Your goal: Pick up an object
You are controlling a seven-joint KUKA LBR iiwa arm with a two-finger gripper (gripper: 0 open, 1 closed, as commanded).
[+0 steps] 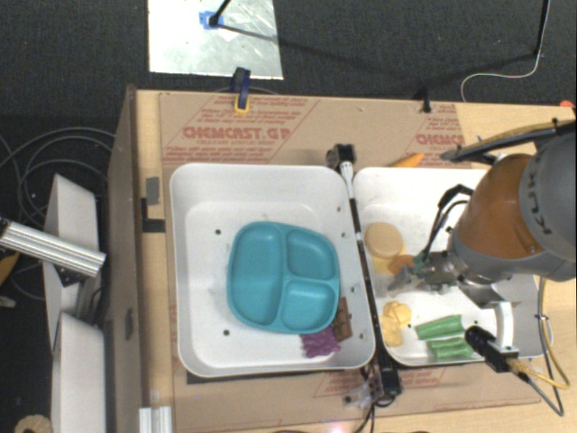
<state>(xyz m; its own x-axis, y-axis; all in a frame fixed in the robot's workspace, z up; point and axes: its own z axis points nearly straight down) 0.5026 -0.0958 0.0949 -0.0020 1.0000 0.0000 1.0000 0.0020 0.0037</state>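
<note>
My gripper (417, 271) hangs low over the middle of the right bin (424, 180), under the arm's orange band (501, 215). Just to its left lies a tan round disc (383, 238), with a small yellowish piece (398, 264) right by the gripper's tip. A yellow lumpy item (395, 314) sits below it near the bin's front left. Two green sticks (444, 327) lie side by side at the front of the bin. The arm hides the right part of this bin. I see nothing between the gripper's tips.
The left bin (194, 242) holds a teal divided plate (283, 276), with a purple piece (317, 343) and a brown piece (343, 321) at its lower right. An orange item (407, 161) lies at the right bin's far rim. A black divider (357, 242) separates the bins.
</note>
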